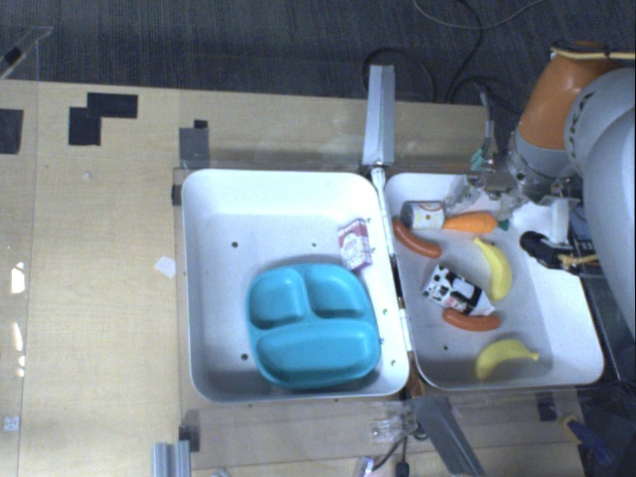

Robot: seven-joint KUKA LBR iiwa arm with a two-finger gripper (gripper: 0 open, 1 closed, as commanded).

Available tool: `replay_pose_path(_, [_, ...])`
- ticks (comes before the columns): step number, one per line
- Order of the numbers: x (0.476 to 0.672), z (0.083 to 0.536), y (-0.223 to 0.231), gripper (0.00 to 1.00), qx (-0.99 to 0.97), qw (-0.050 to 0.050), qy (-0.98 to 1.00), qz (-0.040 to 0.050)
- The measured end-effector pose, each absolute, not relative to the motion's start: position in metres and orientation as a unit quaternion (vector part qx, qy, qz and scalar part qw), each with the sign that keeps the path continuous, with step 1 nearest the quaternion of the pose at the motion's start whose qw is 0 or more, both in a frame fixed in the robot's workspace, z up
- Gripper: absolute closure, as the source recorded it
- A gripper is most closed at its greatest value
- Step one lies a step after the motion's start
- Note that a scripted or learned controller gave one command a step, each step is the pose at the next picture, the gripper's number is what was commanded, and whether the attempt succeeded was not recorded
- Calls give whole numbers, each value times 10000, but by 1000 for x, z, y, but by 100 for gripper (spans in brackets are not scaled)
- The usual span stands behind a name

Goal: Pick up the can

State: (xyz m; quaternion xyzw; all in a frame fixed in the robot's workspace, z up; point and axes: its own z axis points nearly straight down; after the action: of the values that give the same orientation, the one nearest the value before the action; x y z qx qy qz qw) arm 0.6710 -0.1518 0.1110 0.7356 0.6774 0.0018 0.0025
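Camera view, can [424, 215] lying in right bin [586, 361], tool [489, 179] just right of it, finger state unclear

The worktop [99, 296] is pale wood, with a dark carpeted floor [248, 18] beyond its far edge. Two shallow white bins sit on it side by side, touching along a shared edge: the left bin [214, 296] and the right bin [566, 336]. A grey metal post [379, 117] stands at the far end of the seam between them. Black tape patches [99, 115] mark the worktop's far left corner, and a small white scrap [165, 264] lies just left of the left bin. A clear panel [20, 167] covers the left end.
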Motion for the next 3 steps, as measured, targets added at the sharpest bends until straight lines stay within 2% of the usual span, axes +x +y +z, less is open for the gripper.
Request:
replay_pose_path(1, [674, 122, -151, 100, 7322, 61, 6810, 28])
replay_pose_path(2, [671, 261, -97, 100, 7636, 26, 6457, 20])
replay_pose_path(3, [610, 225, -118, 100, 7442, 10, 6680, 6])
